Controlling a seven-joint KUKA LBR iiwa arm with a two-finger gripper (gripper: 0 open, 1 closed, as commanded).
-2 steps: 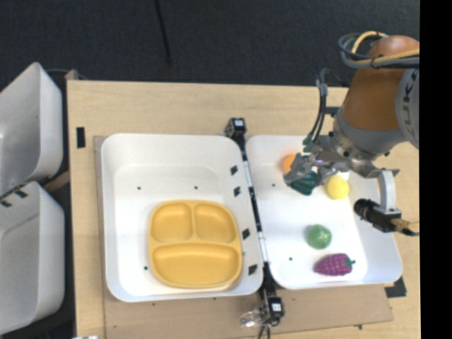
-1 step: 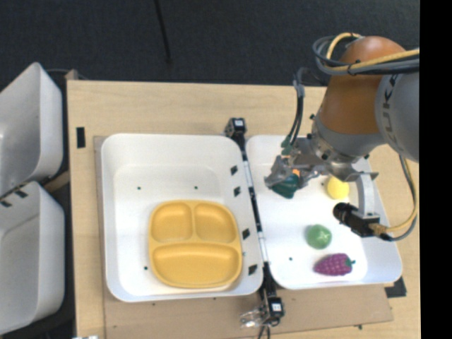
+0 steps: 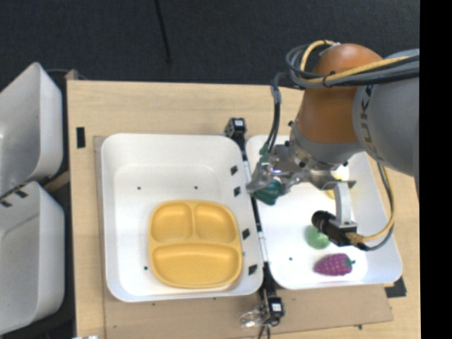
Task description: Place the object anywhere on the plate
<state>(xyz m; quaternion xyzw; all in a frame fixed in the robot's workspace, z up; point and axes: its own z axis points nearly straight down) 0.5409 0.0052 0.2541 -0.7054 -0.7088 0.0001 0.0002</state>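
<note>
A yellow plate (image 3: 194, 244) with three compartments lies in the left bin (image 3: 127, 189), toward its front. My gripper (image 3: 266, 182) hangs over the left edge of the right bin (image 3: 374, 260), close to the divider between the bins. A small teal object (image 3: 268, 195) sits between its fingers, and they are shut on it. The object is to the right of the plate and beyond its far right corner.
In the right bin lie a green round item (image 3: 317, 239) and a purple bunch of grapes (image 3: 333, 265), near the front. A black cable end (image 3: 326, 224) of the arm hangs just above the green item. The arm covers the back of the right bin.
</note>
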